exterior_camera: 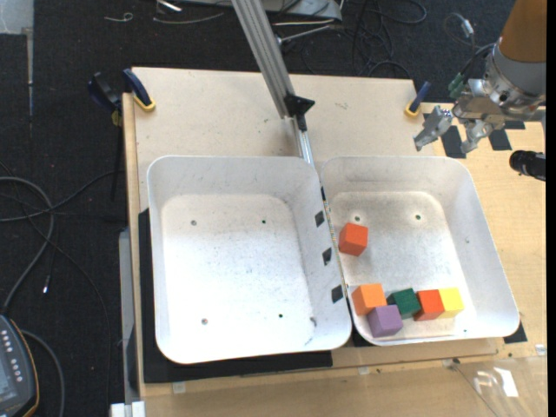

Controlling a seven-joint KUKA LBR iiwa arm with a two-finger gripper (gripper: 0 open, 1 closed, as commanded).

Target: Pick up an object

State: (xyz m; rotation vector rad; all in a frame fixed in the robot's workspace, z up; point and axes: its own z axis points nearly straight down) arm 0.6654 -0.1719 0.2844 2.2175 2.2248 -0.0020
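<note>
Above the far right corner of the right bin [486,200], we find our gripper [453,132] hanging over bare counter [217,115], outside the bin's rim. Its jaws look spread apart with nothing between them, though the fingers are small and partly lost against the clutter behind.

Every candidate lies toward the near-left of the jaws, down inside that right bin. The closest is the lone orange cube [353,238], sitting apart near the bin's left wall, slightly turned so its edges run at a slant to the bin. Farther off, along the near wall, we see a packed cluster: a second orange cube [368,297], a purple cube [385,320], a green cube [405,301], a red-orange cube [429,303] and a yellow cube [451,300], touching or nearly so.

We judge the lone cube the easier target, since it has free space on all sides. The left bin [174,233] holds no cubes.
</note>
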